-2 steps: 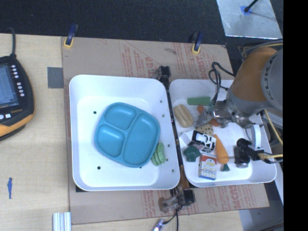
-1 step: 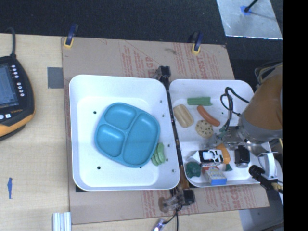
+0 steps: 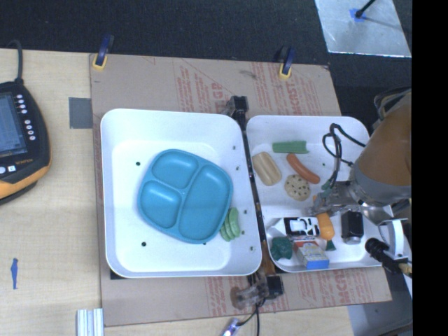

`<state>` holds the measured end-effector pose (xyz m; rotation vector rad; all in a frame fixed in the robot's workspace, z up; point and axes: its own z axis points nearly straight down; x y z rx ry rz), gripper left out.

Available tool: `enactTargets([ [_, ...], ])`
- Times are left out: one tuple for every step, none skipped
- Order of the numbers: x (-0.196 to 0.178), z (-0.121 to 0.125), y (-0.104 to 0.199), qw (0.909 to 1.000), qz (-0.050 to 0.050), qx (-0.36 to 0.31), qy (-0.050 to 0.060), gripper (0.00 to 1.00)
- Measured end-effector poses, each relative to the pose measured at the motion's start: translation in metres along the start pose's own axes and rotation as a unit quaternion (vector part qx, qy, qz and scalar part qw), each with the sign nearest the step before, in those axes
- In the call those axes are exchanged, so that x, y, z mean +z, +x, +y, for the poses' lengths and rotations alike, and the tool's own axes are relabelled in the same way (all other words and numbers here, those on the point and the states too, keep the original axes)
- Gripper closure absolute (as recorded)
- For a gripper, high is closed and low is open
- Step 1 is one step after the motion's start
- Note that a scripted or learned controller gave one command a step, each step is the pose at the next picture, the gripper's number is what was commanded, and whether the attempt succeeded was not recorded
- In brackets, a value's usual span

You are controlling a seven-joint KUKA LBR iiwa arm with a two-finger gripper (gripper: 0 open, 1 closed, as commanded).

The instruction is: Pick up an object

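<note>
The right bin [image 3: 350,126] holds several small toys: a tan bread roll [image 3: 266,168], a green bar [image 3: 290,147], a red-orange sausage [image 3: 302,168], a round cookie [image 3: 297,187], a black-and-white toy car [image 3: 301,226], an orange piece [image 3: 325,226], a dark green lump [image 3: 281,247] and a blue-and-white block [image 3: 315,257]. My gripper [image 3: 332,201] hangs low over the right half of this bin, just right of the cookie and above the orange piece. Nothing is seen held in it.
The left bin [image 3: 126,128] carries a blue divided plate [image 3: 185,196] with a small green toy [image 3: 231,224] at its right edge. A cable [image 3: 334,145] loops over the right bin's back. A teach pendant [image 3: 17,142] lies at far left.
</note>
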<state>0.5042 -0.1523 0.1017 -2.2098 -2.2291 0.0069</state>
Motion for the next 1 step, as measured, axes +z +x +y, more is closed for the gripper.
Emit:
enactTargets([
  [-0.0908, 0.0396, 0.0859, 1.0000, 0.001, 0.002, -0.002, 1.00],
])
